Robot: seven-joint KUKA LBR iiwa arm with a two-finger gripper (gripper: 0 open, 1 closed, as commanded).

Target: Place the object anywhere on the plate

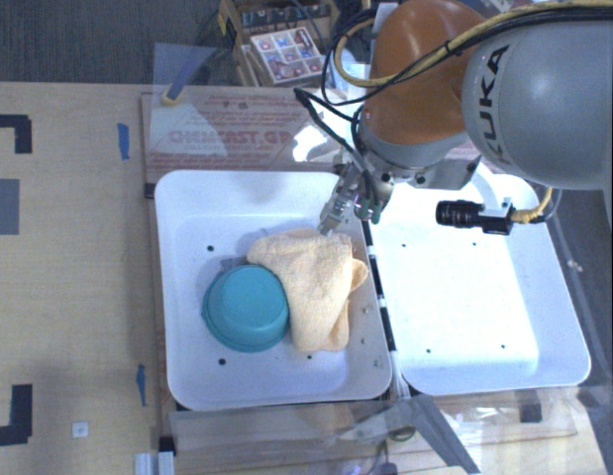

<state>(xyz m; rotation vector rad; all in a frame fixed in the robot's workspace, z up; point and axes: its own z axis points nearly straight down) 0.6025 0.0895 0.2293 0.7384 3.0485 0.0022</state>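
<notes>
**Gripper hanging over the cloth in the left bin**

I am seeing the gripper (343,209) at the back right part of the left bin (187,216). Its thin metal fingers (336,214) are pointing down and a little to the left, and their tips are just above the back edge of the cloth (316,290). From my view I cannot tell if the fingers are spread or pressed together, and I am not seeing anything between them.

The cloth is pale yellow, soft and fuzzy like a towel. It is lying crumpled in a thick folded heap, rounded at the back and narrower toward the front of the bin. Touching its left side, a small teal bowl (247,308) is sitting there; it looks like smooth plastic, round, and it seems to be turned upside down, but I am not certain of that.

Both bins are of smooth white plastic, shallow, with rounded corners and a few small dark holes in the floor. The right bin (484,305) is lying just beside the left one and is shining brightly under the light.

Above the gripper, the arm (524,87) is showing a glossy orange band and a big grey rounded shell with black cables. The bench (68,295) is of light wood.
</notes>
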